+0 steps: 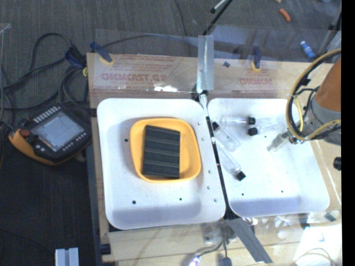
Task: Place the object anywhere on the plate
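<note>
One object: dark ribbed rectangular block (162, 151) lies on yellow square plate (191, 154), left white bin (111, 148).
Progress: placing looks done.
Pincer (279, 142): over right bin, opening unclear.

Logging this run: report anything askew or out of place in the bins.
Nothing stands out. The dark ribbed rectangular block lies flat, fully on the yellow square plate in the left white bin. Clear black-capped tubes lie loose in the right white bin.

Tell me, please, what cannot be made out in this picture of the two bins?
- Gripper: camera view, small and blurred; fingers' state unreadable.
- Arm: cut off by the right edge.
- Clear tubes in the right bin: transparent against white, outlines uncertain.
- Dark block hides the yellow plate centre.
</note>
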